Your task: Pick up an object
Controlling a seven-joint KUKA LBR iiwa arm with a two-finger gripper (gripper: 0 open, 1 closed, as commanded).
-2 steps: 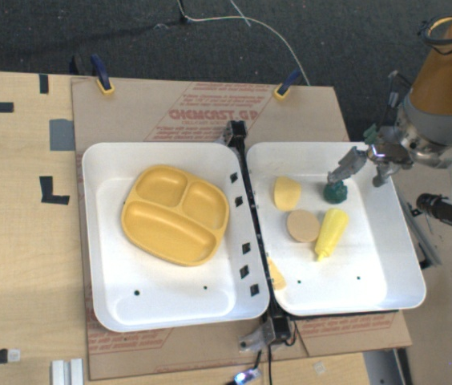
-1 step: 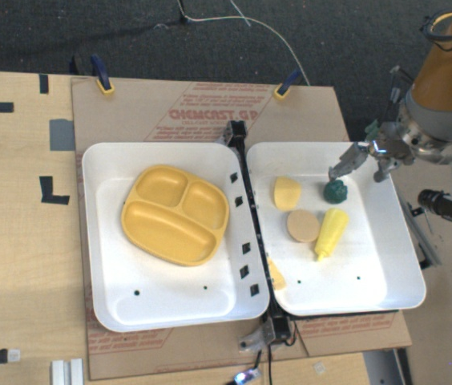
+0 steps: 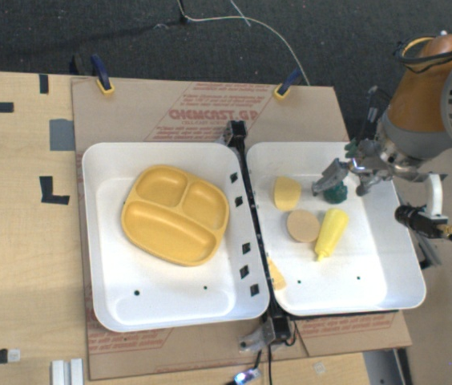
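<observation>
The right bin (image 3: pixel 386 291) holds a pale yellow block (image 3: pixel 287 192), a tan round disc (image 3: pixel 302 226), a yellow bottle-shaped piece (image 3: pixel 330 232) lying at a slant, and a small dark green object (image 3: pixel 337 191). A thin yellow wedge (image 3: pixel 275 273) lies against the bin's left wall. My gripper (image 3: pixel 345 180) hangs over the bin's upper right part, its grey fingers spread to either side of the green object, which sits just below them. The arm's orange band (image 3: pixel 422 83) is at the right edge.
The left bin (image 3: pixel 102 295) holds a yellow divided plate (image 3: pixel 175 213). A black divider strip (image 3: pixel 246 215) runs between the bins. Both bins rest on a cardboard sheet (image 3: pixel 210 107) held by two blue-and-yellow clamps. A white cable loops across the dark floor behind.
</observation>
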